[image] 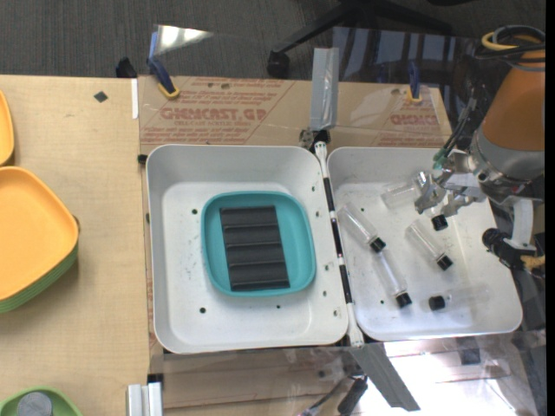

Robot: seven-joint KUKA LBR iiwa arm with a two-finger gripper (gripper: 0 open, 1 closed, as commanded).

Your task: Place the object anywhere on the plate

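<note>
I am looking down on two shallow white plastic bins set side by side. In the left bin (173, 232) sits the teal, rounded-square plastic plate (258, 242), and on its middle lies a dark grey ribbed rectangular slab (253, 248), its ridges running across.

The right bin (486, 315) holds the loose pieces: several clear plastic tubes with black caps. One capped tube (362, 230) lies just right of the divider between the bins, slanted; a second clear tube (393, 280) lies below it, its black cap toward the bin's near edge; a third clear tube (431, 247) lies further right, near the arm. A small loose black cap (436, 302) rests alone near the bin's front. Another clear piece (399, 193) lies at the back of the bin, too glassy for me to make out its shape.

My grey arm with its orange band (520, 102) comes in from the right, and the two-finger gripper (440, 199) hangs over the back part of the right bin, just above the third tube. From this angle I cannot tell how its tips stand, or whether anything is in them.

Behind the bins lies a brown cardboard sheet (225, 115) printed in red; I read roughly "GLENCAST" on the left, and a partial red word on the right that is too cut off to read. Yellow-orange plastic dishes (30, 232) are stacked on the wooden bench (87, 345) at far left.
</note>
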